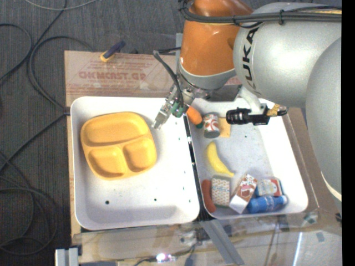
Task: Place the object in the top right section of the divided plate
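two shallow white bins sit side by side on the counter [77,79], seen from above at a slant. the left bin [111,204] holds a yellow divided plate [118,144] lying flat in its upper left part, with one long section along the top and two smaller sections below. the grey arm with its orange band [213,32] reaches in from the right, and the claw [165,115] hangs over the upper right corner of the left bin, just beside the plate's top right edge and close to the wall between the bins. whether the claw is clenched or released cannot be told, and nothing can be made out in its grip. the right bin [277,154] holds the loose things: a small orange piece [194,116] and a small can [211,125] near its upper left corner, a banana [217,159] in the middle, and along the bottom a red sausage-like piece [207,193], a patterned packet [221,192], a small carton [243,193] and a blue bottle [266,203] on its side.
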You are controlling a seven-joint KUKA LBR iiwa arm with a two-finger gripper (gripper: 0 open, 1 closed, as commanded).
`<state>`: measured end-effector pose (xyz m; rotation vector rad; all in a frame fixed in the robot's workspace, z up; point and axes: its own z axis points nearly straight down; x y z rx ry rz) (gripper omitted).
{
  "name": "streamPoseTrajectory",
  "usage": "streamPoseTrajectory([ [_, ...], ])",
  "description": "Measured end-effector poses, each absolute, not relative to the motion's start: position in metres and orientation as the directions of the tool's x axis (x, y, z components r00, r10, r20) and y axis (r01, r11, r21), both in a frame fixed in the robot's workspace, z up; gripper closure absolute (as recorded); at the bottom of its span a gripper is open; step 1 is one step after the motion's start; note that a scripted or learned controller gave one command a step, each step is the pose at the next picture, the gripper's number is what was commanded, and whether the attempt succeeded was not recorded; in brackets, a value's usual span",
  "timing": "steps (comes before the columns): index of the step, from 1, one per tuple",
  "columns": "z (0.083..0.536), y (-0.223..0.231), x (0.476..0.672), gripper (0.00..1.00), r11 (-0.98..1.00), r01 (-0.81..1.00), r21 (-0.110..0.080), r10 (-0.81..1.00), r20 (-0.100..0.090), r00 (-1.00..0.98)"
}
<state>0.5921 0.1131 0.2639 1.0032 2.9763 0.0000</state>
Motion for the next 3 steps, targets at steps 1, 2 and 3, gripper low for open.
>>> streamPoseTrajectory([
  [1, 0.151, 0.126, 0.536, 1.00, 0.636, 0.772, -0.003, 0.772, 0.003, -0.636],
  [2, 0.247, 0.145, 0.544, 1.00, 0.468, 0.884, -0.003, 0.884, -0.003, -0.468],
  [3, 0.101, 0.121, 0.505, 1.00, 0.456, 0.890, -0.005, 0.890, 0.001, -0.456],
])
